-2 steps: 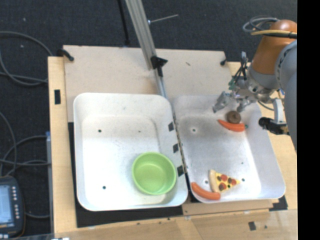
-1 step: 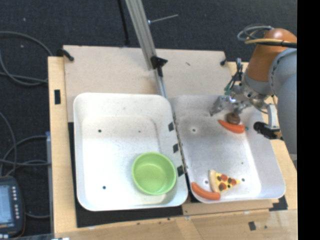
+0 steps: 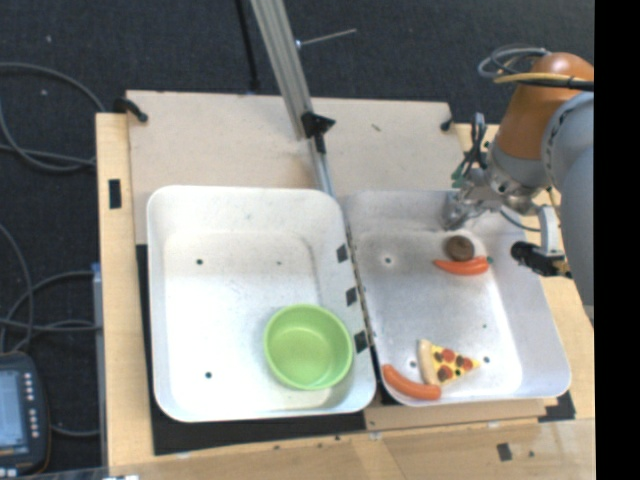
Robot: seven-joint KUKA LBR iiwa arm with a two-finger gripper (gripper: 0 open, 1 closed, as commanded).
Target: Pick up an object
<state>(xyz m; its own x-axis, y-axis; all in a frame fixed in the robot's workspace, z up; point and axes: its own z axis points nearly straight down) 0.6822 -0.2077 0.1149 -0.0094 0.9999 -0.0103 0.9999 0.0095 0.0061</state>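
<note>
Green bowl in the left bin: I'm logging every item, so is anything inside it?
Nothing shows inside the green bowl: its visible inner surface is plain green. The near inner wall is hidden by the rim at this slant, and whatever lies beneath the bowl on the left bin is covered.

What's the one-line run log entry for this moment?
claw above brown round object | right bin | nothing lifted | green bowl left bin

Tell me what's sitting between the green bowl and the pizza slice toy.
In the camera view, between the green bowl and the pizza slice lie the adjoining bin walls and a red sausage, low along the right bin's near edge.
</note>
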